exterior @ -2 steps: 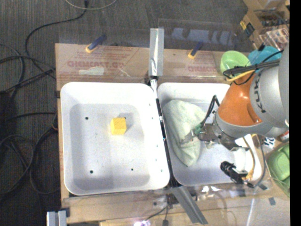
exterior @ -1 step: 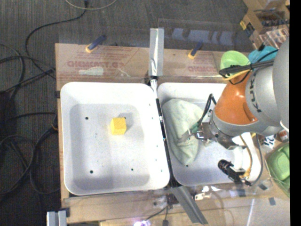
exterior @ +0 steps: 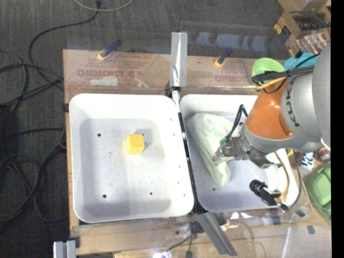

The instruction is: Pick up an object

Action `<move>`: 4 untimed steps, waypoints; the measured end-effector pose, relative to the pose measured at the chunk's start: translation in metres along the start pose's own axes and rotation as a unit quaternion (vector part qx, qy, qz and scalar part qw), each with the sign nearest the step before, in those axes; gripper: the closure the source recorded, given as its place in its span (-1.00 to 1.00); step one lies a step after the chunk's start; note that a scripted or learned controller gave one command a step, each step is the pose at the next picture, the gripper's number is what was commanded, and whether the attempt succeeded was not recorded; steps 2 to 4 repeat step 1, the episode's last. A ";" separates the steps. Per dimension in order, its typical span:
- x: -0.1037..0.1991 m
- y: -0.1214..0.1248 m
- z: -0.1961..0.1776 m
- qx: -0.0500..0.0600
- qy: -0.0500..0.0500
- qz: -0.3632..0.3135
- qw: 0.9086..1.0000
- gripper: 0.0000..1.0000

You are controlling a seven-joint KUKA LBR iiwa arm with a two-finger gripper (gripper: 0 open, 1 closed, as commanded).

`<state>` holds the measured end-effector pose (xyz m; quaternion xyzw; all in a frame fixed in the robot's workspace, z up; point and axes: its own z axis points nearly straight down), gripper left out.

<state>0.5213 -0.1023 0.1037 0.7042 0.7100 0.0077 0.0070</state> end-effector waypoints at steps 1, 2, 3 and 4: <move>0.034 0.054 -0.078 0.011 0.001 -0.129 0.992 1.00; 0.034 0.054 -0.078 0.011 0.001 -0.129 0.992 1.00; 0.034 0.054 -0.078 0.011 0.001 -0.129 0.992 1.00; 0.034 0.054 -0.078 0.011 0.001 -0.129 0.992 1.00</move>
